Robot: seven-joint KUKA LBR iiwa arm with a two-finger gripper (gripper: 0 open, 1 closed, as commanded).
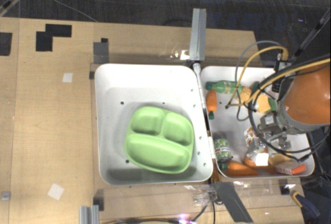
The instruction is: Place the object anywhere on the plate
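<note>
While arm (305, 99) reaches over right bin (227, 114) | claw (266, 145) lowered | grip unclear

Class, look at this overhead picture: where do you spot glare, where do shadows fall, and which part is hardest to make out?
In the camera view, glare flares on the metal post and where it meets the bins; a soft shadow lies inside the left bin, left of and below the green plate; the right bin is hardest to read, since cables and the arm's orange band cover its clutter.
</note>
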